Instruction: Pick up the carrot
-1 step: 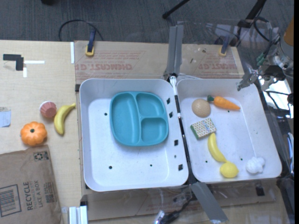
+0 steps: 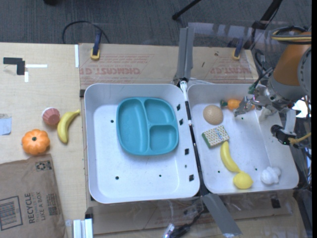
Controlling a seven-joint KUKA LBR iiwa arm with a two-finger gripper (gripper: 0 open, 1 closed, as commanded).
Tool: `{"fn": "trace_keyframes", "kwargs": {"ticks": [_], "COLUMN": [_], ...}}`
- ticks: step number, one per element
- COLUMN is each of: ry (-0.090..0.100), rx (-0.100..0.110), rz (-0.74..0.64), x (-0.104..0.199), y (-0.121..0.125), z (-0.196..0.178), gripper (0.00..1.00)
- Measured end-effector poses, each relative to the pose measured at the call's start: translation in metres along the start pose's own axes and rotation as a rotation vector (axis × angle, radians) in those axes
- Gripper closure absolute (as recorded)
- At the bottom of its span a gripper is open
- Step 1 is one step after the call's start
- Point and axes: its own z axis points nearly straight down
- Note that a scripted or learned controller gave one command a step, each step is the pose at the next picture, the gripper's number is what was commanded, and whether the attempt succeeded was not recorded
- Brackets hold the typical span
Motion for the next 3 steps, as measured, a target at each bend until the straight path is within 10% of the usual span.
{"fn": "trace_keyframes", "kwargs": {"ticks": [1,2,3], "ry": [0.000,0.001,0.000], "rx": [0.001,0.011,0.004], "rz": [-0.338,-0.340,-0.476], "x": [0.028,0.027,0.071], "y": [0.026,0.024,0.016], "z": [0.004,-0.005,0.005], "gripper": [0.00,1.00,1.00]}}
